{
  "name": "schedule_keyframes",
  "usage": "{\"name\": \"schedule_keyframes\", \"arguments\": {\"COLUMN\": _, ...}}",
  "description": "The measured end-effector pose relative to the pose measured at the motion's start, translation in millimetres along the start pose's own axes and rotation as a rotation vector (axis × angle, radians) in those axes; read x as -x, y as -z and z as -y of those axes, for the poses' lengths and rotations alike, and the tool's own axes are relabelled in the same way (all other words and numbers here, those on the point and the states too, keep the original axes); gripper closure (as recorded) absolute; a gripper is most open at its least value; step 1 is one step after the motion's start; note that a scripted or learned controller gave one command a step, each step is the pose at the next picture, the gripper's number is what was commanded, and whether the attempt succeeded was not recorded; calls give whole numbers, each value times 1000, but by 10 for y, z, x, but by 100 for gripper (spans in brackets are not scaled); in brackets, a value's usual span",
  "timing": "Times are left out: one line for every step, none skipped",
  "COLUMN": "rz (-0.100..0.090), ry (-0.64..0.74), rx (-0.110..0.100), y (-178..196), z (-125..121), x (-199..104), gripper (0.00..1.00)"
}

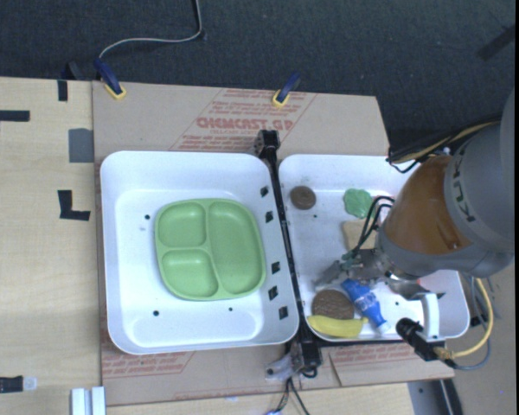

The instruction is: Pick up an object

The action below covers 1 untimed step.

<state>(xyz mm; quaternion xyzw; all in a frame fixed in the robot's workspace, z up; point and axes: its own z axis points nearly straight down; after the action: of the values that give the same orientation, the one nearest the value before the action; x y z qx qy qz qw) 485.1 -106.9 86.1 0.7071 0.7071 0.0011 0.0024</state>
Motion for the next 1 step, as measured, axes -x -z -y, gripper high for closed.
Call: {"name": "schedule_keyframes", "arguments": {"rz": 2, "ry": 1, "rx": 3, "y": 2, "z": -891, "x": 418, "gripper": 0}}
